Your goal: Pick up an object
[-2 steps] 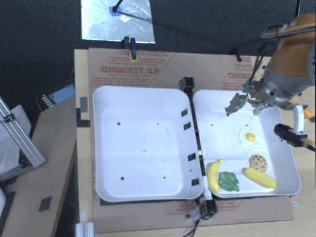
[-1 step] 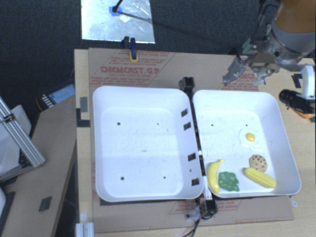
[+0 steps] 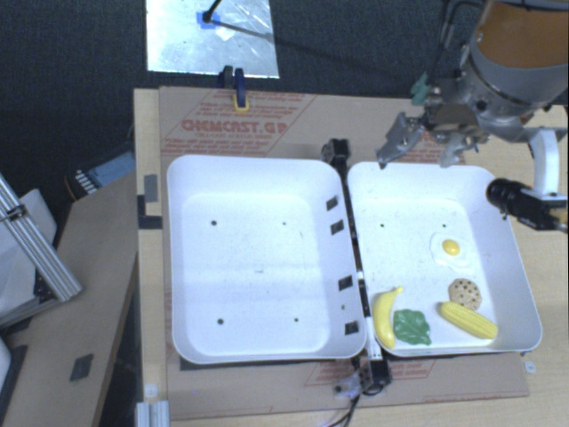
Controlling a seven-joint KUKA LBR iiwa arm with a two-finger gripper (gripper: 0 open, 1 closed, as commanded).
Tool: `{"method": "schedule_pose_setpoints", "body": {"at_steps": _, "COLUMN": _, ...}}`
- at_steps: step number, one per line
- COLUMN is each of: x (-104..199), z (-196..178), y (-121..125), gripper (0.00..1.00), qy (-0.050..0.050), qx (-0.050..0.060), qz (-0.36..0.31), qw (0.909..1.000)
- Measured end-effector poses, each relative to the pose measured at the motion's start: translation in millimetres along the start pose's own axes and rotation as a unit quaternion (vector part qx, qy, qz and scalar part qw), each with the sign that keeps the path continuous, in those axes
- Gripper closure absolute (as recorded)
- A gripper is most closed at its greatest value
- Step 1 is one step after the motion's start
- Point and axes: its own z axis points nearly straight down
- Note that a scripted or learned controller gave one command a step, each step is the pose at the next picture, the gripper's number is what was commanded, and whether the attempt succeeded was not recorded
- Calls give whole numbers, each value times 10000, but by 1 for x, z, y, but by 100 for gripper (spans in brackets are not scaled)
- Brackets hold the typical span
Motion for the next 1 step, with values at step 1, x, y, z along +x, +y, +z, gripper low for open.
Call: {"method": "schedule_pose_setpoints", "body": {"at_steps": 1, "x": 63, "z": -84, "y": -38, "gripper": 0, "qy": 3, "qx": -14, "qz": 8, "qw": 10000}}
